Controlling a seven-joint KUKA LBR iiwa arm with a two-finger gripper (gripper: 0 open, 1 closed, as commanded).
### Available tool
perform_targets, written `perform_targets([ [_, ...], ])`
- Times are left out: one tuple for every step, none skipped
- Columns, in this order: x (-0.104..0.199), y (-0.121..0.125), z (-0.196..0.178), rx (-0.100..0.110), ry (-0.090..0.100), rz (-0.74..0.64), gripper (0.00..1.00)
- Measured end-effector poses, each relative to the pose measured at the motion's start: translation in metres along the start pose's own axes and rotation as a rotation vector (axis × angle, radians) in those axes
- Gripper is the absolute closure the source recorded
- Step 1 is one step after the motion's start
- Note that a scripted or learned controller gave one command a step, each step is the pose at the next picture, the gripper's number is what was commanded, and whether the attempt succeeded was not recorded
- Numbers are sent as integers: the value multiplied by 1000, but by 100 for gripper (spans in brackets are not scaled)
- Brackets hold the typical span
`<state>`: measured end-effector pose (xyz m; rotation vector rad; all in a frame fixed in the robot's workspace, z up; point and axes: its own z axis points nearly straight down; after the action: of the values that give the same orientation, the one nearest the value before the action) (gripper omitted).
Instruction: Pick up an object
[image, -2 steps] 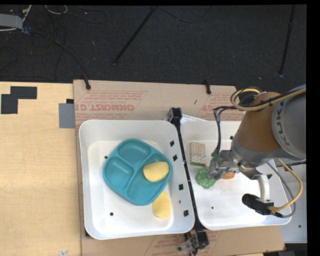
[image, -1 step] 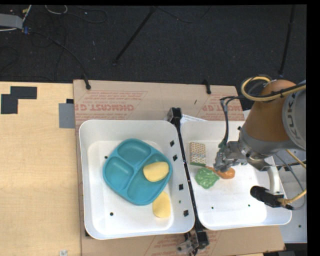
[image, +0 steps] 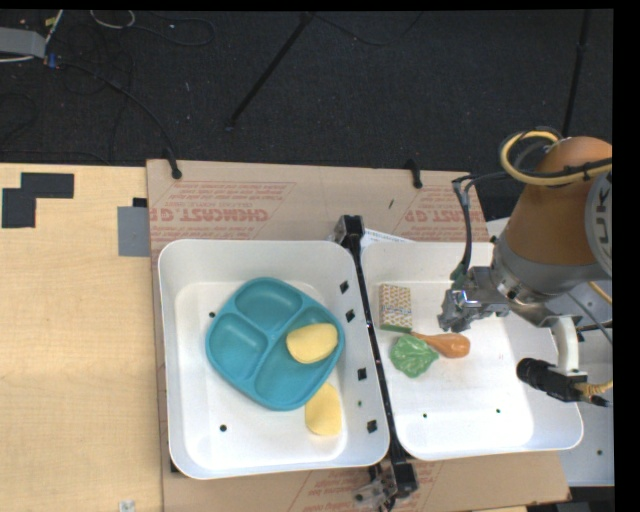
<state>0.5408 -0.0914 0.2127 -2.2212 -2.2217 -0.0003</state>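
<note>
So the arm (image: 560, 230) is a chunky rounded thing, grey lower body with a big orange band (image: 565, 190) wrapping the section above the wrist. The orange part looks smooth and kind of dome-shaped on top. There's a yellowish cable loop (image: 525, 150) curling over the top of it, plus a thin black cable (image: 466, 215) running down the left side toward the wrist. On the grey shell at the far right you can just catch part of some dark lettering, cut off. The gripper (image: 458, 310) end is a cluster of small silver and dark metal bits, pretty hard to make out in detail.
</note>
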Motion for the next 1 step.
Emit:
perform_targets([
  [49,16,7,3,1,-4,100],
])
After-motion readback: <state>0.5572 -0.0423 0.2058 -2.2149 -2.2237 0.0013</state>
